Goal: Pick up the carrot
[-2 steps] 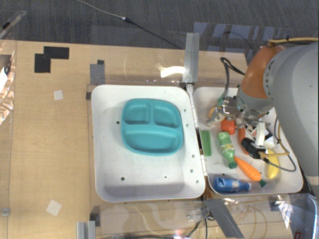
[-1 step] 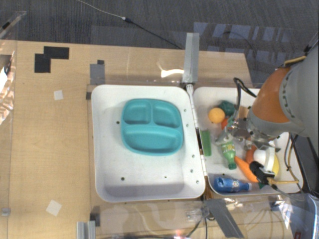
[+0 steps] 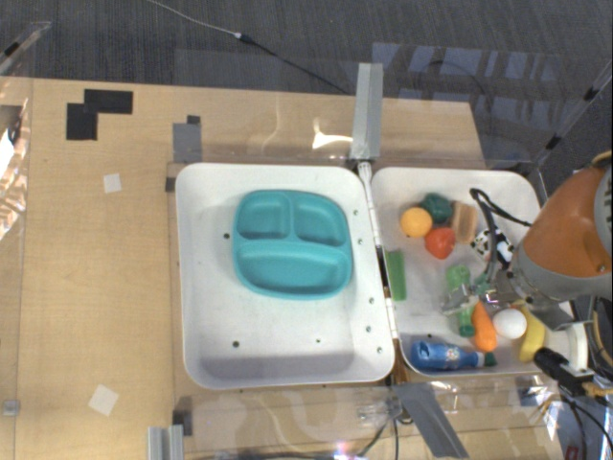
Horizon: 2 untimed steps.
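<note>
**Carrot, right bin, front edge — hand just above it**

Carrot: smooth orange taper, long axis roughly front-to-back, lying near the right bin front wall, touching a white egg-like ball and just behind a blue bottle. Hand: metallic, directly behind the carrot, seemingly over green plastic pieces; whether spread or pressed together cannot be told. Left bin: teal divided plate, matte.

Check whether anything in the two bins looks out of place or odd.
Nothing looks spilled or broken. The right bin is crowded: the carrot lies wedged between a white egg and green pieces, close above the blue bottle. The teal tray sits slightly askew in the left bin.
</note>
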### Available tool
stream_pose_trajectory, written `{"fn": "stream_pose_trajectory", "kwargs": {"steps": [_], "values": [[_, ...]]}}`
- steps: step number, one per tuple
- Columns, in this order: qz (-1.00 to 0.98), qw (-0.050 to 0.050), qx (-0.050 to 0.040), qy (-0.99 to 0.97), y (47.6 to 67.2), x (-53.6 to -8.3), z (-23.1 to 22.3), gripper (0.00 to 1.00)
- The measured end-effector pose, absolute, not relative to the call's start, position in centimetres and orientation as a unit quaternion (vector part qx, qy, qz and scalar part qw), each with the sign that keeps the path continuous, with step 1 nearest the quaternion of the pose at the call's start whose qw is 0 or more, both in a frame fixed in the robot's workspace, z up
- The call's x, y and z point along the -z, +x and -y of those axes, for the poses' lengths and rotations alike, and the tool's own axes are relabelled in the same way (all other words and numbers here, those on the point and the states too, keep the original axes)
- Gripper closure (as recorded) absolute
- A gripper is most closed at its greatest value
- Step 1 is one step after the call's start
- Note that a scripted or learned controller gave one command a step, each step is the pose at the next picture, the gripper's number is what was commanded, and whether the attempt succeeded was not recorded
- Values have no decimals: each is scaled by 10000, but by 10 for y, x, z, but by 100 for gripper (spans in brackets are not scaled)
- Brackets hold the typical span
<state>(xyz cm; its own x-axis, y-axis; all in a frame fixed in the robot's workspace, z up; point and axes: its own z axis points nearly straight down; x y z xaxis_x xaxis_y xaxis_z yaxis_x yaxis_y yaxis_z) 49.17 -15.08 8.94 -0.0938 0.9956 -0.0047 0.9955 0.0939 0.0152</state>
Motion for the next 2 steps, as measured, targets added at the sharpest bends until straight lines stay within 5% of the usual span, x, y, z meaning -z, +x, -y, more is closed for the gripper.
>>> {"fn": "stream_pose_trajectory", "kwargs": {"steps": [1, 2], "values": [[-7408, 91, -64, 6716, 495, -101, 149, 100], [-8176, 91, -24, 5757, 492, -90, 126, 100]]}}
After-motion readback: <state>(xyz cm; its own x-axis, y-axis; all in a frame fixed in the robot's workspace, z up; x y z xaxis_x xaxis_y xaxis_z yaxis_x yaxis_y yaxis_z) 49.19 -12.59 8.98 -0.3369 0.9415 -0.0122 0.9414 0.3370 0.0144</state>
